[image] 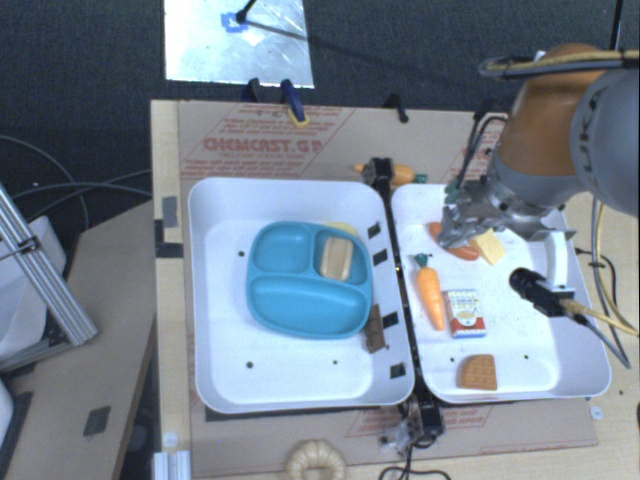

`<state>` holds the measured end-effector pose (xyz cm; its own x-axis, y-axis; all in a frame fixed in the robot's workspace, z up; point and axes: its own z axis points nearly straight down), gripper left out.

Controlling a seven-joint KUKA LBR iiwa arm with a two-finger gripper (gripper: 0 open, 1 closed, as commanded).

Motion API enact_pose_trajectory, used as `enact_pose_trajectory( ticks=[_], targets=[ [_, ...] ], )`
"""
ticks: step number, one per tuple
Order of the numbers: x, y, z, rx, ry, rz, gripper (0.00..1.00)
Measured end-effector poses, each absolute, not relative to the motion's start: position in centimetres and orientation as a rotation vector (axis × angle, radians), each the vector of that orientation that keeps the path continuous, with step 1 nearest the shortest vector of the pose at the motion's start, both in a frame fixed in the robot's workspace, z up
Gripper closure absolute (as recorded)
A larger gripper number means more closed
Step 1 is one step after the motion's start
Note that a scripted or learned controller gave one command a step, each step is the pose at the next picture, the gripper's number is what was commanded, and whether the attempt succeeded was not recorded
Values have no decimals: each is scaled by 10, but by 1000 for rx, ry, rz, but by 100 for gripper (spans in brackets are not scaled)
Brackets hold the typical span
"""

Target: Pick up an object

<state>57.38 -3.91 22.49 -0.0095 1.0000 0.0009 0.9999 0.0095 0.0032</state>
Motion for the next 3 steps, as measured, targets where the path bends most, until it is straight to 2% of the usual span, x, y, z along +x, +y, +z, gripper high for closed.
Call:
enact_pose_trajectory(
  ticks=[1,2,3],
  targets=[
    [576,-55,223,2220,2220,2,100],
    [588,-52,231,2214,2225,4,100],
    [578,-47,215,2218,2223,1,100]
  ],
)
